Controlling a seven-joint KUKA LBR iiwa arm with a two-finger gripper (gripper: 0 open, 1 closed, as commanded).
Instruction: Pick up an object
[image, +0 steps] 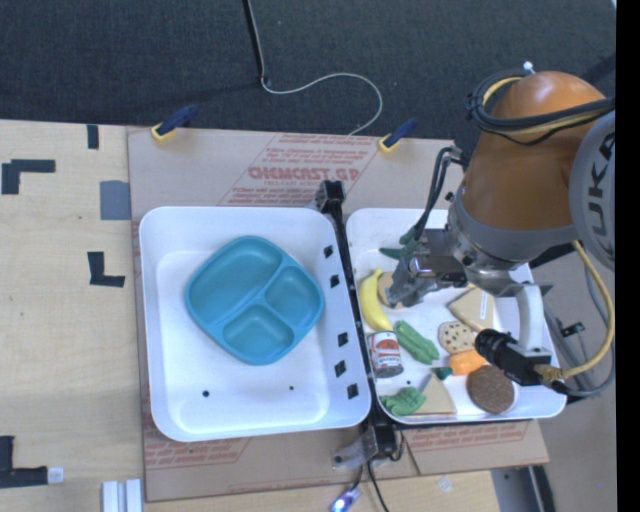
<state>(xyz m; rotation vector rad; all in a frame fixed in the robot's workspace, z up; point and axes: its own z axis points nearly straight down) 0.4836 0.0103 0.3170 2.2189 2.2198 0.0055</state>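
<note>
One banana (373, 301) just left of tool (404, 283).

KUKA arm (530, 170): bulky rounded orange shell on top, grey collar ring beneath it. White housing at the 3 o'clock edge carries partial black "UK" lettering. Black cables loop over the orange dome around 12 o'clock; a yellow cable curves down the side near 4 o'clock. Thin black line hangs along the 9 o'clock side. Gripper (408, 285) assembly is dark metal with small greenish parts. Black cylindrical fitting with a brass-coloured end sits near 5 o'clock.
</note>
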